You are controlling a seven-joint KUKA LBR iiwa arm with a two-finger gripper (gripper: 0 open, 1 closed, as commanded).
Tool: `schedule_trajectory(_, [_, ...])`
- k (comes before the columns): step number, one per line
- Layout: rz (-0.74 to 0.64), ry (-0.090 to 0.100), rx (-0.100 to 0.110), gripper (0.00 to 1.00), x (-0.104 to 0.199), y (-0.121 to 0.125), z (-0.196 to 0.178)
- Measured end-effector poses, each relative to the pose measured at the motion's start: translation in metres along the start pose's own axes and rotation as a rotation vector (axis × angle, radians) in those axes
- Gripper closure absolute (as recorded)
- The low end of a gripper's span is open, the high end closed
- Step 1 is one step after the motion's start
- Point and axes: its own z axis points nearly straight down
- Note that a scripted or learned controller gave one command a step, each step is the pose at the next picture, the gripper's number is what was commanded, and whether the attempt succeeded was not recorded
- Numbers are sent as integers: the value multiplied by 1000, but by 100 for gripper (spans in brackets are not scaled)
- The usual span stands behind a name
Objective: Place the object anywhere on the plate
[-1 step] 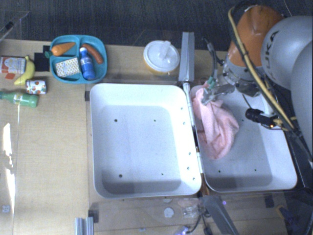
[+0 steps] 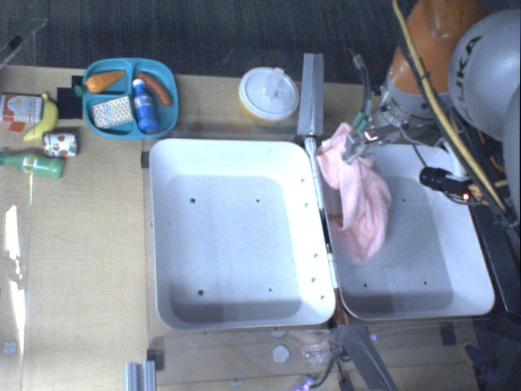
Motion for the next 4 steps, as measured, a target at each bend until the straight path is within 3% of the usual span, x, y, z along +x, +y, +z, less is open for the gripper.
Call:
schedule_trajectory(3, [-1201,-1,-5,100,146,43,2])
schedule_trajectory(4, [-1201,-1,-5,0,146,43,2])
